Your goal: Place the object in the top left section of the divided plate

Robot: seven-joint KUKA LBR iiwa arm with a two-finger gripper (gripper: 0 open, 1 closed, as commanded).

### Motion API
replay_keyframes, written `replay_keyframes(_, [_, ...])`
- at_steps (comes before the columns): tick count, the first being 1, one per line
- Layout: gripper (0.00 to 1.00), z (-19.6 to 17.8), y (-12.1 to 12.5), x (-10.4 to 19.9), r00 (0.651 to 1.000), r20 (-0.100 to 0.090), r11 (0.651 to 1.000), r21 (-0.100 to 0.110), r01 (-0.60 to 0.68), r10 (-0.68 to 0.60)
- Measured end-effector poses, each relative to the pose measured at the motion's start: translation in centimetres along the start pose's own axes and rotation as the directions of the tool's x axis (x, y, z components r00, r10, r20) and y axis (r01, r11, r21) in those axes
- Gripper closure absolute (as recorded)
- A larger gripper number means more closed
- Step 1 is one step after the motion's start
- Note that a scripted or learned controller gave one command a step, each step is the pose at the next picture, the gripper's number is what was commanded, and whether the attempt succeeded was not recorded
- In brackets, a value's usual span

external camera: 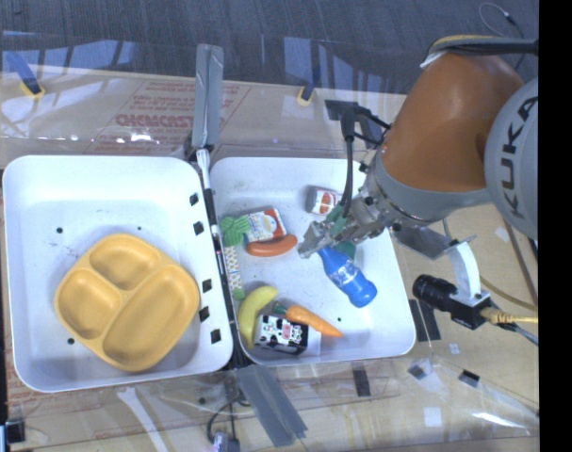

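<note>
A yellow divided plate (125, 299) with three sections lies in the left bin (40, 186). My gripper (325, 237) hangs low over the middle of the right bin (399, 337), under the grey and orange arm. Right below it a blue bottle (348, 277) lies slanted, its cap end touching or just under the gripper tip. A red sausage (270, 246) lies just left of the gripper. Whether anything is held is hidden by the wrist.
The right bin also holds a green and white juice box (252, 226), a small can (322, 199), a banana (253, 308), a carrot (312, 320) and a black and white carton (284, 335). A divider wall (210, 243) separates the bins.
</note>
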State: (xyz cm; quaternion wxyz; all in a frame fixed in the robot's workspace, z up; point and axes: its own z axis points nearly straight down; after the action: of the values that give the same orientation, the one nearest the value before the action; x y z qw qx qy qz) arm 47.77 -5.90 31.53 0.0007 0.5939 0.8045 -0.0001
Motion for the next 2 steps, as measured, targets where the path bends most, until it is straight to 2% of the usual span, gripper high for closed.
replay_keyframes(1, [1.00, -10.8, -0.7, -2.0, 0.982, 0.000, 0.982, 0.000, 0.189, -0.189])
replay_keyframes(2, [1.00, -12.6, -0.2, -0.4, 0.979, 0.000, 0.979, 0.001, 0.204, -0.204])
